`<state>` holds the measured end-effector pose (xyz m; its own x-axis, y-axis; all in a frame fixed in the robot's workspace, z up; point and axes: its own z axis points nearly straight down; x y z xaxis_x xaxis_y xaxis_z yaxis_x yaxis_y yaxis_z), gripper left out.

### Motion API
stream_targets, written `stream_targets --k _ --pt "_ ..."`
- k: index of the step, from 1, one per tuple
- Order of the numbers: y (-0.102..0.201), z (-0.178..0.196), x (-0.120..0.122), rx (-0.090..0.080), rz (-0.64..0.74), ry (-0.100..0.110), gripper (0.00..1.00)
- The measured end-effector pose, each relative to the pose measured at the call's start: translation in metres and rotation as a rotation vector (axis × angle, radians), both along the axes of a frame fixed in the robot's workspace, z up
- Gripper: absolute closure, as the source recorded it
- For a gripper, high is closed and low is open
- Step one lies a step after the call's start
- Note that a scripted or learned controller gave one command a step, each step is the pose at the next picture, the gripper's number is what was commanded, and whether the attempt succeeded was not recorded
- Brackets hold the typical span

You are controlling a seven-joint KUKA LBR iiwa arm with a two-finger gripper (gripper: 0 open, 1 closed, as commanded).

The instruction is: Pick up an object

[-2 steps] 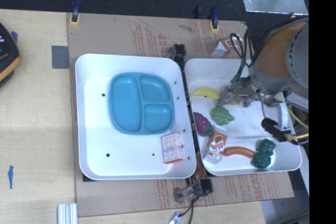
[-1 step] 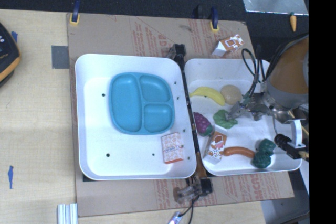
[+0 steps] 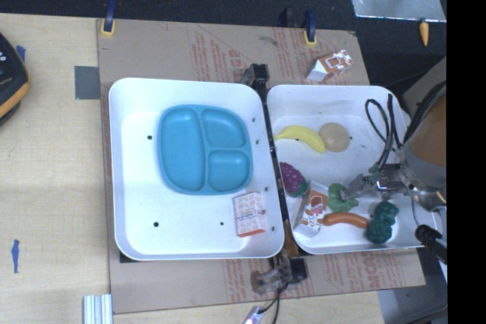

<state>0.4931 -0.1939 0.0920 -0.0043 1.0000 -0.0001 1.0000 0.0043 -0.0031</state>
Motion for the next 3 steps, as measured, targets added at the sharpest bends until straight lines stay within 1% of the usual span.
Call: stream_targets --k 1,2,3 --pt "-0.018 0.019 0.082 0.0 -0.001 -0.002 0.0" --pt "-0.018 -0.001 -0.018 0.0 -0.001 0.001 0.0" --pt "0.101 0.03 0.035 0.001 0.002 0.0 0.0"
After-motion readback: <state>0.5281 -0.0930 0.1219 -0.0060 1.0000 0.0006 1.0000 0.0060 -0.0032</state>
